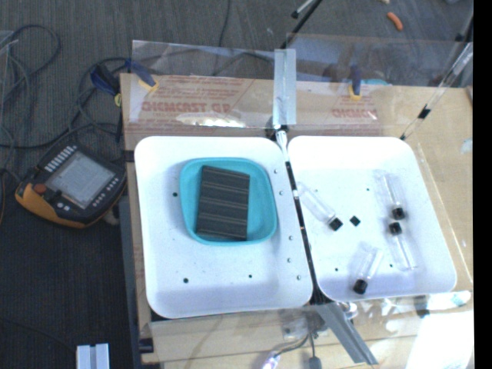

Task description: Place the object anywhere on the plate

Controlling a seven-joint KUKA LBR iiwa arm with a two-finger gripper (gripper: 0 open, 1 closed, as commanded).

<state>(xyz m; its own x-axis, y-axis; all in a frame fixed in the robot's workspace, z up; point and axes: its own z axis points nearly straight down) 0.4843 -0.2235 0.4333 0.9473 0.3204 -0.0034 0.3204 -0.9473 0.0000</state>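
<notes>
Claw state cannot be told from this view. Dark ribbed block (224,202) lies flat on the teal plate (266,206), inside its rim, in the left bin (163,271). Right bin (430,198) holds several clear tubes (317,205) with black caps, scattered and lying down.

Pale grey arm link (452,343) at btm-right corner, blurred, edge of frame, pose unclear

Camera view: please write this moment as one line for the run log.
plate: teal, in left bin | on plate: dark ribbed block, flat | right bin: clear vials with black caps, loose cap
</notes>
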